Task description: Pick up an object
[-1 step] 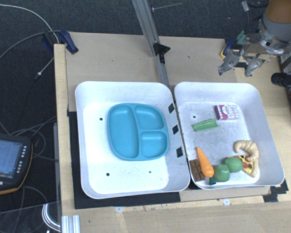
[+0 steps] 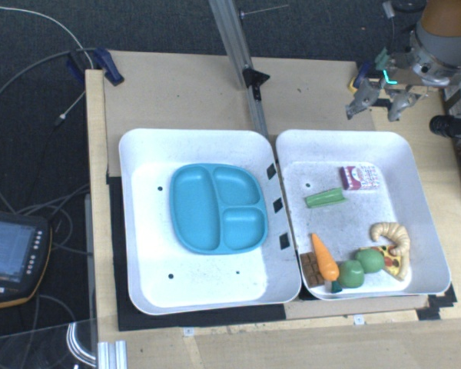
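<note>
The gripper (image 2: pixel 379 104) hovers beyond the right bin (image 2: pixel 415 167), off its 12 o'clock rim, fingers spread apart with nothing between them. Nothing has been picked yet, so the whole task appears to remain. The candidates all lie in that bin: a purple carton (image 2: pixel 359 177) and green pod (image 2: pixel 324 198) toward 12 o'clock, and a carrot (image 2: pixel 323 257), green pepper (image 2: pixel 360 267) and croissant (image 2: pixel 392 235) crowded toward 6 o'clock. The left bin holds a blue divided plate (image 2: pixel 217 208)
</note>
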Tool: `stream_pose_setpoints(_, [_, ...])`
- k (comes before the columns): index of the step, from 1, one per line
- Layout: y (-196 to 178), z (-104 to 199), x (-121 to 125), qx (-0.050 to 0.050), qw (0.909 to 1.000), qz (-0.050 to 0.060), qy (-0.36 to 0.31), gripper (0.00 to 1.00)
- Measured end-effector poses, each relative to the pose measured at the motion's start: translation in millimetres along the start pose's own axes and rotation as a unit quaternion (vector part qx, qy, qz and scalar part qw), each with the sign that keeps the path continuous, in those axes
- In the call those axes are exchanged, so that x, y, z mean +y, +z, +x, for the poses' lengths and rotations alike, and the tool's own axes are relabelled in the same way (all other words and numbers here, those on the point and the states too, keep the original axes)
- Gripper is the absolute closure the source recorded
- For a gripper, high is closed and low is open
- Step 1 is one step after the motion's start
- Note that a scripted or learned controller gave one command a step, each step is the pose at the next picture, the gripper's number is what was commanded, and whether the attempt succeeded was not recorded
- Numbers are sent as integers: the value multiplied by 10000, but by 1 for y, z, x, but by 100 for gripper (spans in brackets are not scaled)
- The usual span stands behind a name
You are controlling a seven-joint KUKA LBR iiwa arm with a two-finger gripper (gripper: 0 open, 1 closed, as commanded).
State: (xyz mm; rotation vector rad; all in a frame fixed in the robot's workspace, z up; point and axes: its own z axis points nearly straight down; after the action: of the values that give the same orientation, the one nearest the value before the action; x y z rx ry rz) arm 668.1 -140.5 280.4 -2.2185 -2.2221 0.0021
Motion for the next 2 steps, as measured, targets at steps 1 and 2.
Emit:
stream_pose_setpoints(1, [60,5,5,4,10000,21,-2,0])
stream_pose_setpoints(2, [121,6,-3,7,10000,31,5,0])
